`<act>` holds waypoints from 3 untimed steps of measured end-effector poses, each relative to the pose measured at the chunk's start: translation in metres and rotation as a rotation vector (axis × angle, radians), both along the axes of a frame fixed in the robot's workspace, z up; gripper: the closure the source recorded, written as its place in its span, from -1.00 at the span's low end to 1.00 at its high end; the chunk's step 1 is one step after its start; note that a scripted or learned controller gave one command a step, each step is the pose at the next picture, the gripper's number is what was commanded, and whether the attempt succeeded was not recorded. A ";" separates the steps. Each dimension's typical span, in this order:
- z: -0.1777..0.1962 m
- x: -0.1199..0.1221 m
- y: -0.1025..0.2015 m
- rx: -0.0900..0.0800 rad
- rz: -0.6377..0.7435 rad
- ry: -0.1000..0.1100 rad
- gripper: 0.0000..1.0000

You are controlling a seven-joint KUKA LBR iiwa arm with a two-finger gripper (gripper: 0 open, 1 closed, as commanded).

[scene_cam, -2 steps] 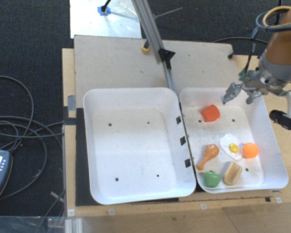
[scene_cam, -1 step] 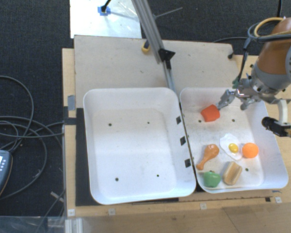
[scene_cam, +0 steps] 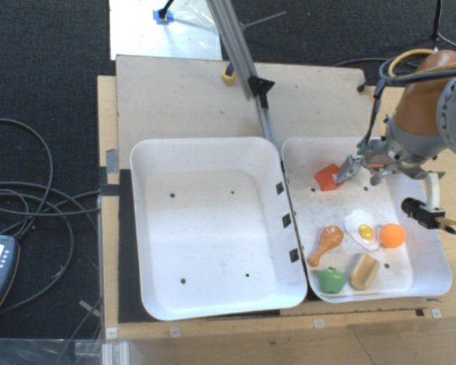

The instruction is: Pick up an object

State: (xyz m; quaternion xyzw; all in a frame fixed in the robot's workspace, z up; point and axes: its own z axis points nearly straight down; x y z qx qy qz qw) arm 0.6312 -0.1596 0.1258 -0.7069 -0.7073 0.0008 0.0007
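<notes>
In the right bin (scene_cam: 428, 285) lie several toy foods: a red block (scene_cam: 325, 178) at the upper left, a brown drumstick (scene_cam: 327, 242), a fried egg (scene_cam: 362, 230), an orange ball (scene_cam: 393, 236), a tan bread piece (scene_cam: 364, 271) and a green pepper (scene_cam: 332, 280). My gripper (scene_cam: 346, 170) reaches in from the right and is low over the bin's upper part. Its tip is right against the red block's right side. Whether it grips the block is not clear from this angle.
The left bin (scene_cam: 148, 204) stands beside the right one, and the two share a raised middle rim (scene_cam: 289, 219). A slanted grey pole (scene_cam: 239, 48) crosses the back of the bench. A black cable hangs beside the arm at the right bin's right edge.
</notes>
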 end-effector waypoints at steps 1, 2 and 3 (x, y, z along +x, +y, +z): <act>0.014 0.002 0.000 -0.001 0.001 -0.007 1.00; 0.075 -0.003 0.003 -0.001 0.003 -0.010 1.00; 0.111 -0.002 0.003 -0.001 0.004 -0.008 1.00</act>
